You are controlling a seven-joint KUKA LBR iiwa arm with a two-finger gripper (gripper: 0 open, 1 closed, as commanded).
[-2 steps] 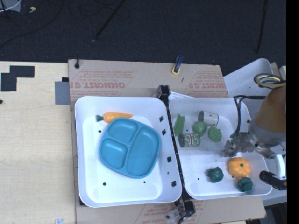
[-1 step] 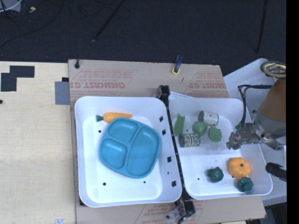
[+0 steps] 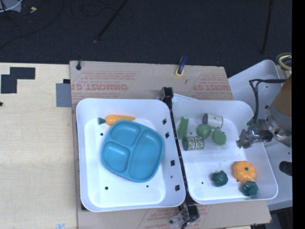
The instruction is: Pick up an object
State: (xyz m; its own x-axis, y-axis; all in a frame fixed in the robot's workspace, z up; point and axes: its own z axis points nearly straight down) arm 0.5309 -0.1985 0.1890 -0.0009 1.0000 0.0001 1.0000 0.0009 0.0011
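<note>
Far across the top lies dark carpet (image 3: 143,23), with black cables (image 3: 112,13) trailing over it and a scrap of white at the far left corner. The bench top (image 3: 33,151) on the left is pale wood, marked with black patches (image 3: 16,78) and a grey square (image 3: 62,94). A brown cardboard sheet (image 3: 143,82) with red print covers the middle; a blue and yellow clamp (image 3: 180,67) grips its far edge. Light is even and soft.

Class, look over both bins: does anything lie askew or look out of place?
Two things. The can and the cup in the right bin lie tipped on their sides. The carrot sits beside the blue plate, not on it.
</note>
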